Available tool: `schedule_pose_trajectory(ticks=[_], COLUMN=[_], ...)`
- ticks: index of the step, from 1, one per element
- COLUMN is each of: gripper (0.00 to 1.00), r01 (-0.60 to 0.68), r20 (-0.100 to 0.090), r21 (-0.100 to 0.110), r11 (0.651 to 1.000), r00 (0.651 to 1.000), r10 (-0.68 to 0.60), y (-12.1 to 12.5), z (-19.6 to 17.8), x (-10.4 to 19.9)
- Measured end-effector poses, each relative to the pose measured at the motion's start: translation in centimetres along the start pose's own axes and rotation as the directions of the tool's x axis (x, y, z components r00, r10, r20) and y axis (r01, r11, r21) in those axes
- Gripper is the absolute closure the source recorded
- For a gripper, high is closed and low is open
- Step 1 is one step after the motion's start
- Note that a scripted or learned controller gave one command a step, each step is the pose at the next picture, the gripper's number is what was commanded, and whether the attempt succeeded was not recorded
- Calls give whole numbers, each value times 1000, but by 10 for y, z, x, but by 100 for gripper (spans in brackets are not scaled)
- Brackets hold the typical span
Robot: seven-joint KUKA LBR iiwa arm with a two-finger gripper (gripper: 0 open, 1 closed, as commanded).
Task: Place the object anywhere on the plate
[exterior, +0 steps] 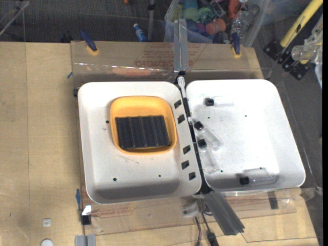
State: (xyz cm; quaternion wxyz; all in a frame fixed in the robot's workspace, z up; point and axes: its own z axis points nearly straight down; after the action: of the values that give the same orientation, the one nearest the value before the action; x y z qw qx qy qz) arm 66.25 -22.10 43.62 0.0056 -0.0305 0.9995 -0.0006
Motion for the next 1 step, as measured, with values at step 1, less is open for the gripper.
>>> schedule_pose_trajectory(ticks=[1], gripper=[100], r01=[120], r20=[0], r21=[0], r11=[993], r00=[993], r10=[-120], y=[1], z=[-1], x=[-6])
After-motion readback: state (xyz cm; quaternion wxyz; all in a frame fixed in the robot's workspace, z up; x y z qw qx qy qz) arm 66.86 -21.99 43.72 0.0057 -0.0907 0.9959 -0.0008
